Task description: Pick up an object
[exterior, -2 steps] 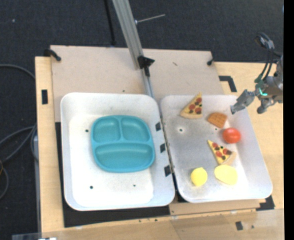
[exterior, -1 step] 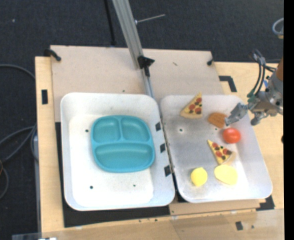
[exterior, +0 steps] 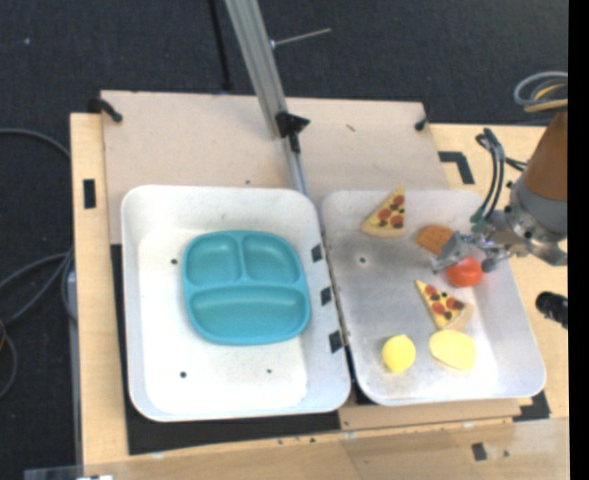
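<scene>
A small round red toy tomato (exterior: 464,272) is seen between the closed-in fingers of the two-finger gripper (exterior: 465,259), just above the lower pizza-slice toy (exterior: 442,303), apparently gripped for lifting.

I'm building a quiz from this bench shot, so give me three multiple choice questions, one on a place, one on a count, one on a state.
1. Where does the teal divided plate lie?
A. left bin
B. right bin
C. bare bench

2. How many pizza slices lie in the right bin?
A. one
B. two
C. four

3. How does the gripper stand?
A. high over the left bin
B. low by the red object
C. off the bench

Answers: 1 A, it sits in the left bin; 2 B, one slice at the top, one lower; 3 B, it is right at the red object.
</scene>
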